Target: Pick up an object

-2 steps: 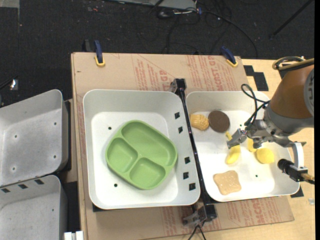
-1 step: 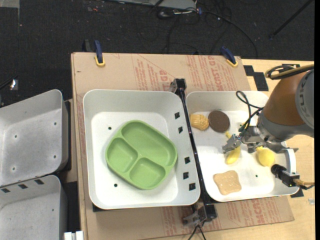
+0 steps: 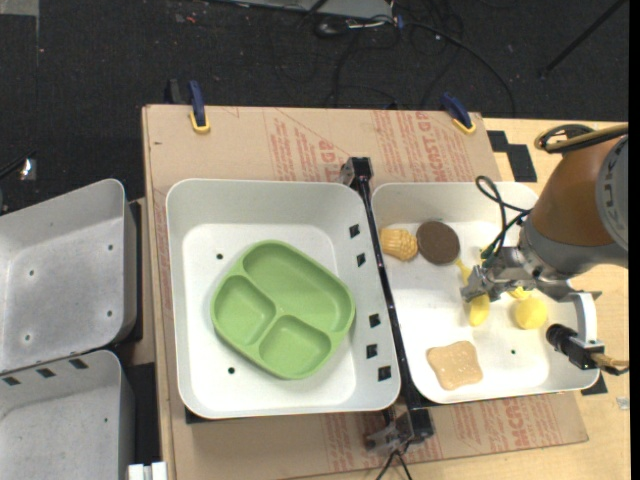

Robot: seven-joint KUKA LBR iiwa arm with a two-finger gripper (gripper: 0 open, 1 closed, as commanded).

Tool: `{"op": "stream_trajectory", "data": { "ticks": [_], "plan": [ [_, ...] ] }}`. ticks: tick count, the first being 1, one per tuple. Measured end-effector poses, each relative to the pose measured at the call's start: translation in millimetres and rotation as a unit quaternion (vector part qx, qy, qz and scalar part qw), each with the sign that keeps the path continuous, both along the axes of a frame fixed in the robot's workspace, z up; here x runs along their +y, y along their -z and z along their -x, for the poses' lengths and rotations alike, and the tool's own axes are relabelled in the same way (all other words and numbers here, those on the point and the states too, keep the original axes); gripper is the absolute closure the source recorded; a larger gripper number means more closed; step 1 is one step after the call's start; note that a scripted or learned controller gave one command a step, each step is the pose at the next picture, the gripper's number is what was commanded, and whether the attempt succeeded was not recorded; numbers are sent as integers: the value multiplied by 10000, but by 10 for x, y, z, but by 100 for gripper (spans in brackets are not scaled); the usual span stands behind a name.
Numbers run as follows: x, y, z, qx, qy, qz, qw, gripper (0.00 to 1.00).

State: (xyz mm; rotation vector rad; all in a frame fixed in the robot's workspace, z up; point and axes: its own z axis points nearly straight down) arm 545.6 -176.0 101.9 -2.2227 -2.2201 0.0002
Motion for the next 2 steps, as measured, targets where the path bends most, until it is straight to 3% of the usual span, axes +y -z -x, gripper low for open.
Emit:
{"op": "stream_trajectory", "data": {
  "ticks": [2],
  "plan": [
    [20, -1089, 8, -25, -19, 8, 10000, 100]
  ]
}}
